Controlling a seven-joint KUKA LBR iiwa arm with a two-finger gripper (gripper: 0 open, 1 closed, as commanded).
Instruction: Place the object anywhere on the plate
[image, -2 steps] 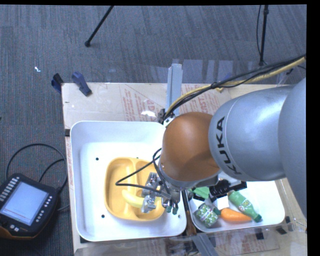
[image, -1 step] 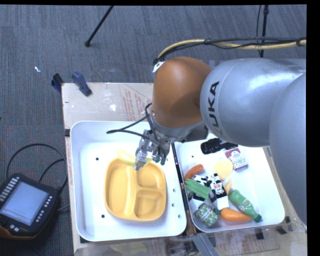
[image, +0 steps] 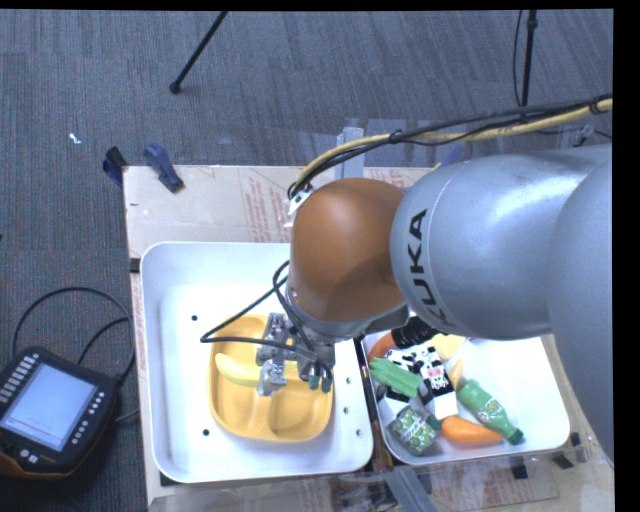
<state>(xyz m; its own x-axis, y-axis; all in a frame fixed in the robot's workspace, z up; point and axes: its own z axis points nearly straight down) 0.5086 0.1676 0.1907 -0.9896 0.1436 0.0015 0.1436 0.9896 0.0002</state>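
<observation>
Left bin (image: 165, 300): yellow plate (image: 235, 405) near its right wall, a banana (image: 238, 372) lying on the plate's upper part. Gripper (image: 295, 375) just right of the banana, over the plate (fingers blurred; grip cannot be told). Arm (image: 470, 250) hides the right bin's (image: 545, 425) upper half; toys (image: 440, 400) crowd there.

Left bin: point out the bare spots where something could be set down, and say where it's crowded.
In the left bin, the white floor is bare along the left wall and in front of the yellow plate. On the plate, the near end is bare; a banana lies at its left under the gripper. The right bin is crowded with toy food.
</observation>
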